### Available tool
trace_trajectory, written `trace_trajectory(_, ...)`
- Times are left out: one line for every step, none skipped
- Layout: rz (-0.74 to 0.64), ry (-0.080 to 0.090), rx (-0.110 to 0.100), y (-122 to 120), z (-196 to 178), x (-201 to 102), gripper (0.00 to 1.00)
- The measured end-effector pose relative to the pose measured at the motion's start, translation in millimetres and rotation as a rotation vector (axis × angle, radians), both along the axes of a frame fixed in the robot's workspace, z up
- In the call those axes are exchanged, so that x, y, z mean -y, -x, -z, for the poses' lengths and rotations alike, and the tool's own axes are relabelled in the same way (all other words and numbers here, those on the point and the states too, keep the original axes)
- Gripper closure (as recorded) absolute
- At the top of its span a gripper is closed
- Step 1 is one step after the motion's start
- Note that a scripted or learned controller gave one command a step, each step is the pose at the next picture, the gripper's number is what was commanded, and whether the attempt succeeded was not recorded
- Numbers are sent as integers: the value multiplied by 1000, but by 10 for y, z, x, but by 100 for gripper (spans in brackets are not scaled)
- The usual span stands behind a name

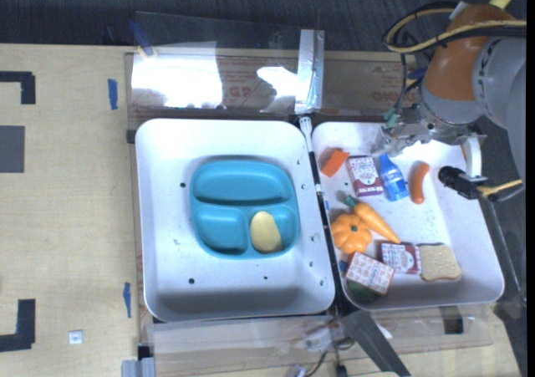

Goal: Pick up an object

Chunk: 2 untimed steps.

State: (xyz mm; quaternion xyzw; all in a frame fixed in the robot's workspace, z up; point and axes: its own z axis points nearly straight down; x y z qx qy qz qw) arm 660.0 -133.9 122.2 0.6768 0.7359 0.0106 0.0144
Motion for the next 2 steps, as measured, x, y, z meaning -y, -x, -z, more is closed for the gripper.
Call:
trace_trajectory(231, -3, -19, -113, 249, -250, 100)
trace_trajectory(216, -11, -23, -78, -691, -966, 100)
